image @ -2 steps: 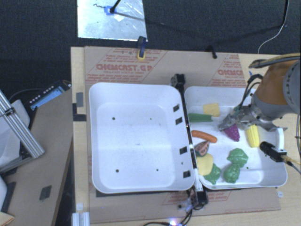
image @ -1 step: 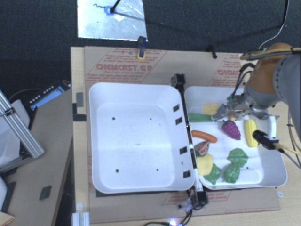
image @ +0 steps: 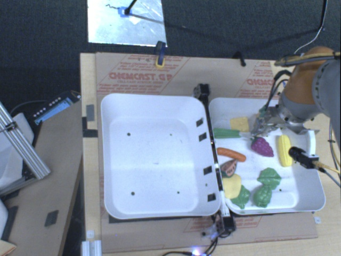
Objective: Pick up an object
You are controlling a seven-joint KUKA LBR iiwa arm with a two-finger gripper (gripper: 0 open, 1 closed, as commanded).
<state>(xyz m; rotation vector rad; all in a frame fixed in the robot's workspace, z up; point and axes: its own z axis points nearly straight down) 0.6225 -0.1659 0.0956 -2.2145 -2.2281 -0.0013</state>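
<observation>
I see dark carpet w/ a silver sheet (image: 127,14) at top, cardboard (image: 139,72) under both bins. Left bin (image: 154,156) bare; right bin (image: 309,188) has toy food. Gripper (image: 259,128) above purple grapes (image: 262,146); its state I cannot tell, too blurred.

two shallow white bins side by side on the worktop (image: 176,231). left bin (image: 154,156) bare-floored. right bin (image: 311,188) crowded: yellow block (image: 240,124) far, green strip (image: 226,134) beside it, purple grapes (image: 262,146) mid-bin, corn cob (image: 284,143) right, orange carrot (image: 232,154), brown piece (image: 229,167), pale yellow piece (image: 231,184), green vegetables (image: 265,187) near. pincer (image: 261,128) low just above the grapes, reaching in from right.
</observation>
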